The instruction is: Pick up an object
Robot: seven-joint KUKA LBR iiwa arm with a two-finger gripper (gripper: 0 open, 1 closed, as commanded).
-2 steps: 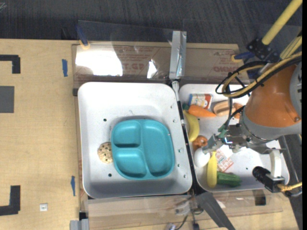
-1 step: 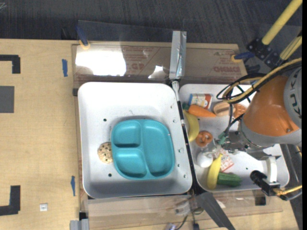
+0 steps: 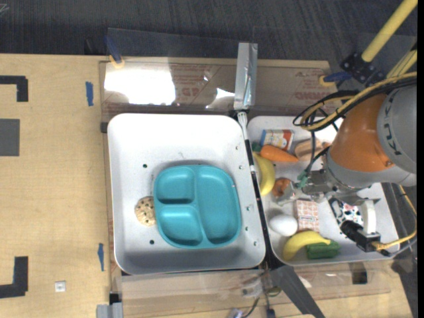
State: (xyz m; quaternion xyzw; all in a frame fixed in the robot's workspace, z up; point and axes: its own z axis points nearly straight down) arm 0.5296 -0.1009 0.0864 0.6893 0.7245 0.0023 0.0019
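The right bin (image 3: 289, 122) holds several small objects: a yellow banana (image 3: 266, 174) along its left wall, an orange carrot (image 3: 278, 155), a small can (image 3: 277, 138), a reddish-brown piece (image 3: 283, 188), a pink-and-white packet (image 3: 307, 214), a white egg (image 3: 285, 226), a second banana (image 3: 300, 242) and a green piece (image 3: 323, 250). My gripper (image 3: 309, 179) hangs low over the middle of this bin, just right of the reddish-brown piece and above the packet. The wrist hides what lies directly beneath it.
The left bin (image 3: 126, 138) carries a teal divided plate (image 3: 199, 204) with a speckled cookie (image 3: 145, 211) at its left side. Cables and a black-and-white part (image 3: 353, 216) trail from the arm over the right bin's right half. A clear divider (image 3: 245, 78) stands behind the bins.
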